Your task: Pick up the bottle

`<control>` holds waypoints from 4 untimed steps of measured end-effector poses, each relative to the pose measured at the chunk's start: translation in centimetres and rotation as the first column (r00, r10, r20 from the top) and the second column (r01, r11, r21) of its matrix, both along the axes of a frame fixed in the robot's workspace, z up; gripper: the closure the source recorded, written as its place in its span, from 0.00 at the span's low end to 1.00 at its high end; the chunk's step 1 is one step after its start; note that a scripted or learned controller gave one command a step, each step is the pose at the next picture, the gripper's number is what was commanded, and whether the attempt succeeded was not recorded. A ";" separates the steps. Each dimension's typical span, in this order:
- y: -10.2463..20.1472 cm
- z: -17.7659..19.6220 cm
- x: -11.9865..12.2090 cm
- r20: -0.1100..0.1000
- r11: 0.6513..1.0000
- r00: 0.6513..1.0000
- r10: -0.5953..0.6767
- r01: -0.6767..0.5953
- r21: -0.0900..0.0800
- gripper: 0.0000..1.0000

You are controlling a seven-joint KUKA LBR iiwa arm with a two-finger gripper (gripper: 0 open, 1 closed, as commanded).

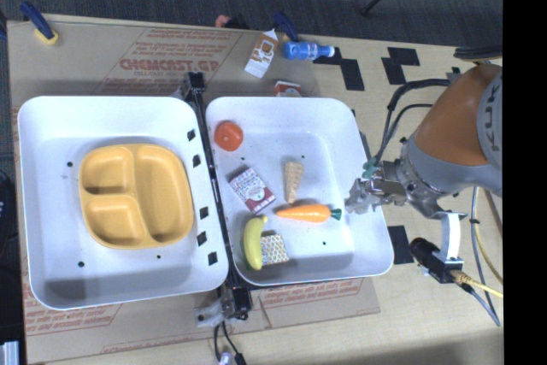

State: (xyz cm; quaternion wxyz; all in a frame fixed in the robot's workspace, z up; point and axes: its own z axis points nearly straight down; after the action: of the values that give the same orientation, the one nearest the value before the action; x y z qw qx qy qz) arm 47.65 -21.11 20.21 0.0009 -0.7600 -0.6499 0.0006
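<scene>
Nearest you, banana (254, 242) sits beside the right bin (338, 117) front wall, carrot (303, 214) just behind. Gripper (359, 199) hovers at that bin's right rim; whether clenched or released, you cannot tell. Far off, bottle (306, 51) lies on the bench beyond the bin.

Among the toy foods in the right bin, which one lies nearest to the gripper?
The carrot: its green tip points at the gripper by the bin's right wall; banana, tomato and cone lie farther left.
</scene>
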 end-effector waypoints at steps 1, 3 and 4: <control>0.8 -1.0 0.0 -0.001 0.968 0.968 0.252 -0.252 0.002 1.00; 1.9 0.7 0.0 -0.002 0.987 0.987 -0.163 0.163 0.002 1.00; 1.0 -0.4 0.0 -0.001 0.945 0.945 0.327 -0.327 0.003 1.00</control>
State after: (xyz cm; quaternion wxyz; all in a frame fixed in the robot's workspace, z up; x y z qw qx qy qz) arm 47.60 -20.12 19.85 0.0022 -0.6418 -0.7669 0.0007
